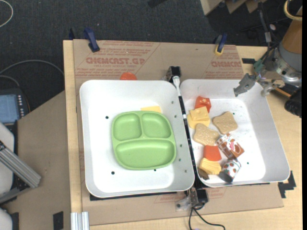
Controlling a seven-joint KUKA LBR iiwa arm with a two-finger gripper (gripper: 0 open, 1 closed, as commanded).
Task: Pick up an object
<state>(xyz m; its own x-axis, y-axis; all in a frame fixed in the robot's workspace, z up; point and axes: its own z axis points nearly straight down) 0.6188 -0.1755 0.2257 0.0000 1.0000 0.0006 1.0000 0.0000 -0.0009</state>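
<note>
The right bin (268,128) holds a cluster of toy food. It includes a red piece (203,102), a yellow cheese wedge (198,117), two tan bread slices (225,122) (206,134), an orange block (212,153), a yellow block (209,166) and two small wrapped packets (231,146) (230,169). My gripper (253,89) hangs over that bin's far right corner, above and to the right of the cluster. It is open, with nothing between its fingers.
The left bin (93,128) carries a green divided plate (143,140) with a flat yellow piece (151,109) at its far edge. A small orange object (127,76) lies on the cardboard behind the left bin. Blue clamps (91,39) (220,44) hold the board's back edge.
</note>
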